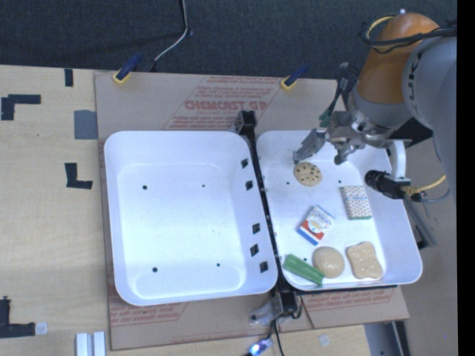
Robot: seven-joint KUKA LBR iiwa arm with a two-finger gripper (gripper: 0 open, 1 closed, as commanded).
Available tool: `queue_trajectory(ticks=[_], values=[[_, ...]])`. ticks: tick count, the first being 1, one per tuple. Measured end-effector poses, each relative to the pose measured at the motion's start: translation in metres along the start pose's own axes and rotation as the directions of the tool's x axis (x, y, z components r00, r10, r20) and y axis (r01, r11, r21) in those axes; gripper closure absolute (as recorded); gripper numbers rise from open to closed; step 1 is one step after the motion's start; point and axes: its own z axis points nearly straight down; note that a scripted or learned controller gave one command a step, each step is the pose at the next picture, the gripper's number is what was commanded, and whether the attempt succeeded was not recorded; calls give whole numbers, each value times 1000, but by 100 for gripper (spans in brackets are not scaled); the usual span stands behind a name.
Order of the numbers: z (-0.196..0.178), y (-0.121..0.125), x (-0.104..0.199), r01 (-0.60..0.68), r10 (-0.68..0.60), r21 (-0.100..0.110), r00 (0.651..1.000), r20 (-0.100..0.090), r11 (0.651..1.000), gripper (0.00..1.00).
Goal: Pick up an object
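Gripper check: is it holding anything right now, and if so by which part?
Nothing is held. The gripper is open, fingers spread above the right bin, with the cookie lying on the bin floor just below it, not between the fingers.

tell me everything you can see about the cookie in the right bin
The cookie is a small round disc, tan with dark specks like chocolate chips. It lies flat on the floor of the right bin, in its far part, apart from the other items. The open gripper hangs just above and behind it; no contact is visible.
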Motion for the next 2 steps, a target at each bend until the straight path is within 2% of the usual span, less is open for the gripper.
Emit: queue_trajectory(ticks=[1,2], values=[[60,12,-36,-3,3,4,1000,1,1000,0],[105,40,-29,1,-1,2,1000,0,1000,0]])
